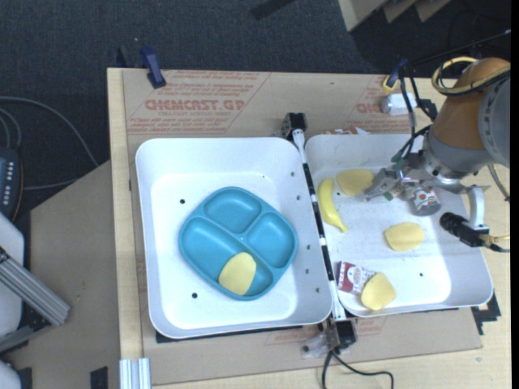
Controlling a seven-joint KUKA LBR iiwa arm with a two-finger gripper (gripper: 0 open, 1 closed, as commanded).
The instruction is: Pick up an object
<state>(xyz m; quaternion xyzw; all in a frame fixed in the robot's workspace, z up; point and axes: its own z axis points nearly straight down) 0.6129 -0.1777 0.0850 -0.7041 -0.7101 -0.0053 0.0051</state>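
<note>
The right bin (462, 290) holds a yellow banana (328, 205) along its left wall, a pale yellow chip-like piece (353, 181) near the back, another yellow piece (404, 236) in the middle and a third (377, 292) at the front. A red and white packet (349, 277) lies beside that front piece. My gripper (392, 186) is low in the right bin, just right of the back yellow piece and close to touching it. Nothing shows between its fingertips.
The left bin (162, 185) carries a blue divided plate (235, 233) with a yellow piece (238, 273) in its front compartment. The arm's grey wrist (458, 148) and cables hang over the right bin's back right corner. A black clamp (295, 125) sits between the bins at the back.
</note>
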